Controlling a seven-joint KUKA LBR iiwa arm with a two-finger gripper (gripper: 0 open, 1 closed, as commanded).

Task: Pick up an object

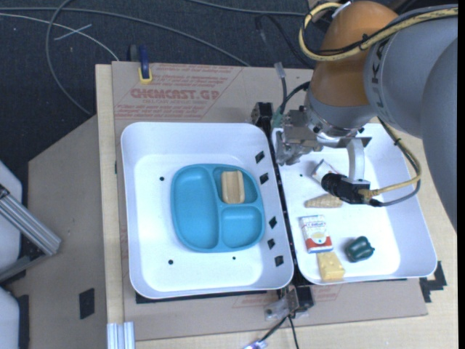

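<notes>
The gripper (290, 150) hung low over the upper left corner of the right-hand shallow white bin (407, 195), close to the wall it shared with the left-hand shallow white bin (145, 195). The wrist's bulk covered it from above, so I could not tell whether it was open or closed, and no object could be seen held under it.

The loose things in the right bin all lay toward the view's lower edge from the gripper. Nearest was a pale tan cone-shaped piece (322, 202), lying flat with its long axis roughly across the bin, left to right in the view. Just below it sat a small red-and-white printed carton (315, 234), then a yellow wedge-like block (332, 268) by the lower rim, with a dark green rounded lump (359, 249) to their right. In the left bin, a light blue divided plastic plate (196, 209) held a tan wooden block (232, 187) in its upper right compartment.

By my reading no pick had been made. The cone looked the likeliest target — a grasp would do best closing across its narrow width, not along its length.
</notes>
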